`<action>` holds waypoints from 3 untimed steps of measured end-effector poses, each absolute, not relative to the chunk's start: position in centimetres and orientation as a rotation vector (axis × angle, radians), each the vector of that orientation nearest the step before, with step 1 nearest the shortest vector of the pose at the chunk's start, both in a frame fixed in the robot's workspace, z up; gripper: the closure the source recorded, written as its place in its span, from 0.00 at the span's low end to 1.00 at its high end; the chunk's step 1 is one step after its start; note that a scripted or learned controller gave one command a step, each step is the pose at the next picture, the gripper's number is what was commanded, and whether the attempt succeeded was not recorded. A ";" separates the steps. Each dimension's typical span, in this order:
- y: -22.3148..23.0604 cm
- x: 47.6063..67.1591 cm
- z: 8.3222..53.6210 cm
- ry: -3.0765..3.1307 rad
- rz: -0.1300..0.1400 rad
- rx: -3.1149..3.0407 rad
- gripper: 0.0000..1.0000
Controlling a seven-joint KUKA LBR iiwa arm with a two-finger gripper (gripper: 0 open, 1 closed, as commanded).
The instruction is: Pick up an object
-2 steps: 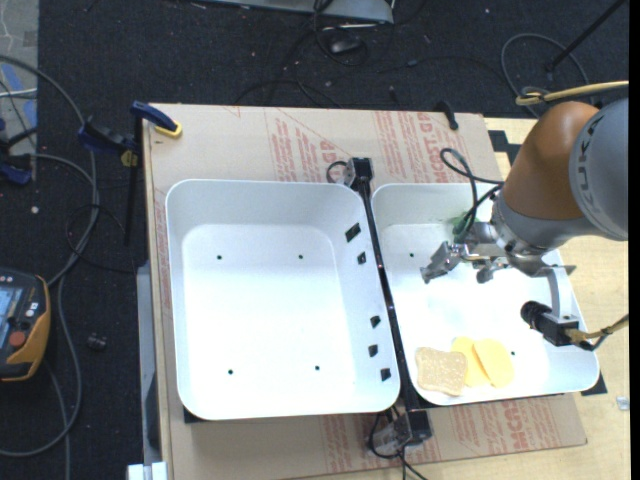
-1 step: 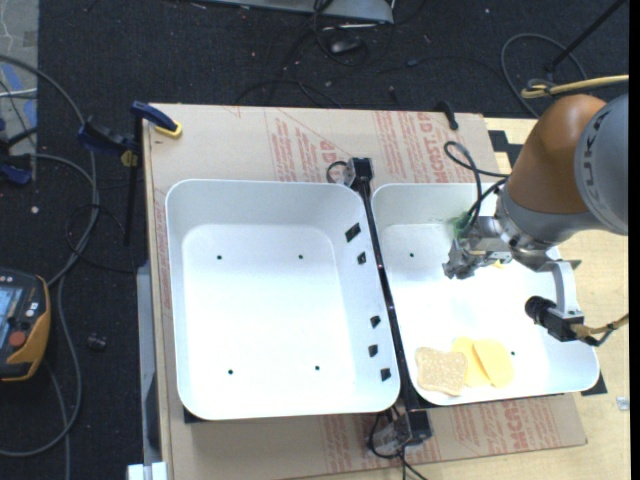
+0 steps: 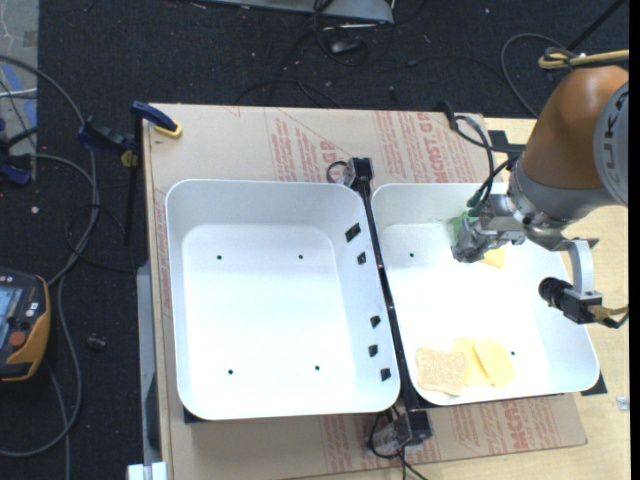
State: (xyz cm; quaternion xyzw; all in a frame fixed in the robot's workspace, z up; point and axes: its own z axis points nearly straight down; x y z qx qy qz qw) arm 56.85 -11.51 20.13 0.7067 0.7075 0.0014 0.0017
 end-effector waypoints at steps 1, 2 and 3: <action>-11.5 56.9 21.7 2.221 0.001 2.220 1.00; -6.1 56.7 21.3 2.227 0.000 2.218 1.00; -2.0 55.3 21.8 2.226 0.001 2.218 1.00</action>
